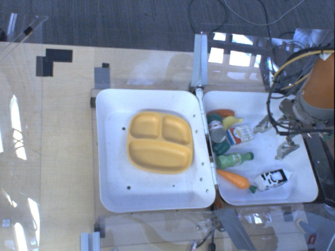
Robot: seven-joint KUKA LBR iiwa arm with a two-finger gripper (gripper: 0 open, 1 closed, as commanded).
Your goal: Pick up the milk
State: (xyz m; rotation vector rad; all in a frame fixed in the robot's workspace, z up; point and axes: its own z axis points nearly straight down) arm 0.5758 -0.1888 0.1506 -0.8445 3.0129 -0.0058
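Milk (273, 179): small carton, white with black patches, lying on its side near the front edge of the right bin (309, 192). Just to its left, a carrot (234, 179), orange, pointing toward the divider between the bins. Behind the carrot, a green bottle (235, 159) on its side, then a red-and-white carton (240, 134), a grey can (217, 134), a yellow item (232, 122) and a red item (224, 112), all clustered against the right bin's left wall. Gripper (274, 136): above the right bin's far right part, fingers spread apart with nothing between them, well behind the milk and apart from it. Left bin (107, 156): holds a yellow three-compartment tray (159, 141), set near its centre
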